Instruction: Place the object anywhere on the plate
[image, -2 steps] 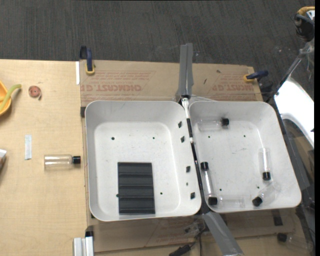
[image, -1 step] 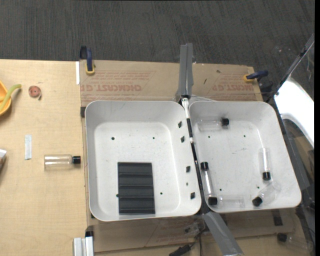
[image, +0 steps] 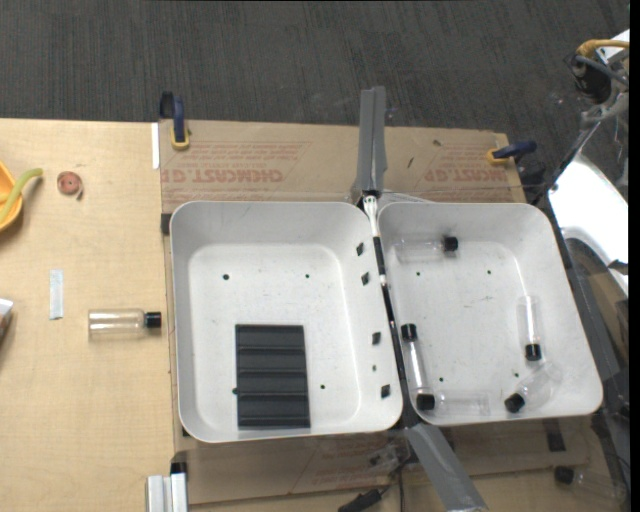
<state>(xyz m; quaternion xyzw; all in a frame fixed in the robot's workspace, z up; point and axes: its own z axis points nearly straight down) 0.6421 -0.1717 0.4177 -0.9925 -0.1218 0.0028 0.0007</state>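
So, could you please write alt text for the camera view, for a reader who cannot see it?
Two shallow white bins sit side by side on a wooden bench: the left bin holds a dark ribbed plate, and the right bin holds several clear black-capped bottles along its walls. Another clear bottle lies on the bench left of the bins.

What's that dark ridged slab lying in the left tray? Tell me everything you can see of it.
The dark slab is a black rectangle, matte, with four raised bands running across it. It lies flat on the floor of the left tray, near the front wall and a little left of centre. It touches only the tray floor.
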